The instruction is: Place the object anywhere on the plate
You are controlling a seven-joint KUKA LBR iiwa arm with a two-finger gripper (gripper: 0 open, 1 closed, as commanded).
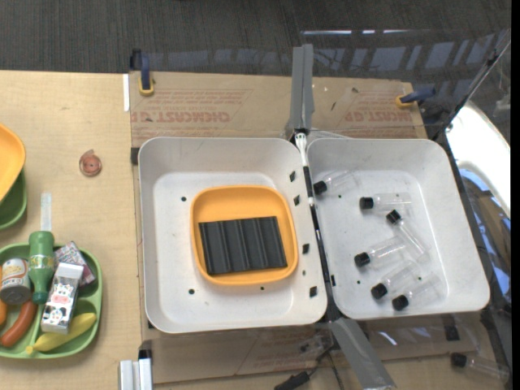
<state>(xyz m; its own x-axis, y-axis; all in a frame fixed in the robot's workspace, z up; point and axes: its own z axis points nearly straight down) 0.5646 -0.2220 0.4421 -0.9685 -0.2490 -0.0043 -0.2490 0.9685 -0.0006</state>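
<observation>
Found at the bench's left edge a green divided tray point(85, 319) packed with toy food, a green bottle point(41, 260) standing among it. Judged this lot set aside, well apart from the bins and out of the work. Noted a small pink disc point(90, 164) lying alone on the bare bench top, nearer the back edge.

Saw next a cardboard sheet point(203, 114) clamped at its back corners, probably to keep both bins from sliding. Found the left bin point(158, 218) on it, with the orange plate point(244, 203) resting near the bin's middle, clear of every wall, presumably so a drop from above would land on it easily. Saw a black ribbed block point(244, 244) lying flat on the plate, inside its rim, square to the edges. Took this for the task's object, already where it belonged, though without certainty.

Found the right bin point(455, 218) touching the left one along their shared edge. Counted several clear vials point(382, 254) with black caps scattered on its floor, lying on their sides at odd angles, mostly toward the front right corner. Guessed these loose, as spare pieces to pick.

Could not tell the gripper's state: open, closed or holding anything.
</observation>
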